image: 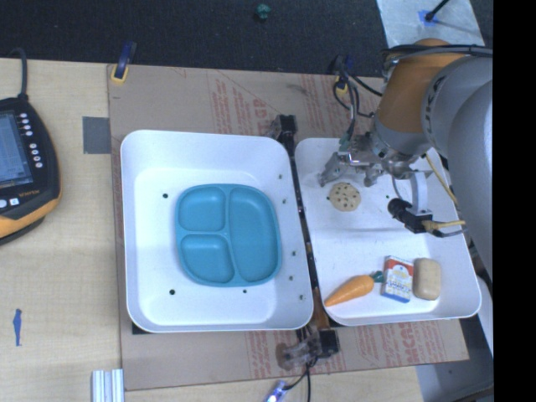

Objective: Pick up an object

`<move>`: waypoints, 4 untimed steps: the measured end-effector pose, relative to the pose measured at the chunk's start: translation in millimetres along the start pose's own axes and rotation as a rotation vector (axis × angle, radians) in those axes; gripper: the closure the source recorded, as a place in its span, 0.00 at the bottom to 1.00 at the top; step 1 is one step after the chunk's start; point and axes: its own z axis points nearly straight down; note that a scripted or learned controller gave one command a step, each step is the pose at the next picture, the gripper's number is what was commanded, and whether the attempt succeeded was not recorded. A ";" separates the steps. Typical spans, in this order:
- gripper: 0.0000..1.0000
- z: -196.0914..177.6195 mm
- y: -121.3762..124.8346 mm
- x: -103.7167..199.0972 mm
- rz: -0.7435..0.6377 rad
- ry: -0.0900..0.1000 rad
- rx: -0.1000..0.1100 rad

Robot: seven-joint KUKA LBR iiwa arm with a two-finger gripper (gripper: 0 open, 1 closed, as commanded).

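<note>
The table point(67, 249) bears two white bins; everything here is placed from the right bin point(322, 153). The left bin point(146, 153) beside it holds a blue divided plate point(227, 234). The arm point(435, 99) reaches over the right bin's far side, its claw point(352, 167) low, fingers apart, grasping nothing. A cookie point(344, 196) lies just beneath it, likely the target. At the bin's near edge lie a carrot point(350, 289), a small carton point(399, 279) and a beige block point(427, 278), well clear. The pick is not yet made.

Arm point(456, 99) cut off at right; pendant point(21, 170) at left edge; floor speck point(263, 10) perhaps debris.
</note>
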 end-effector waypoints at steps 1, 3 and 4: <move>0.00 0.6 -7.2 8.8 -0.001 -0.001 0.004; 0.00 0.4 -13.7 7.6 0.002 -0.001 0.003; 0.00 0.0 1.0 3.3 0.000 0.000 0.000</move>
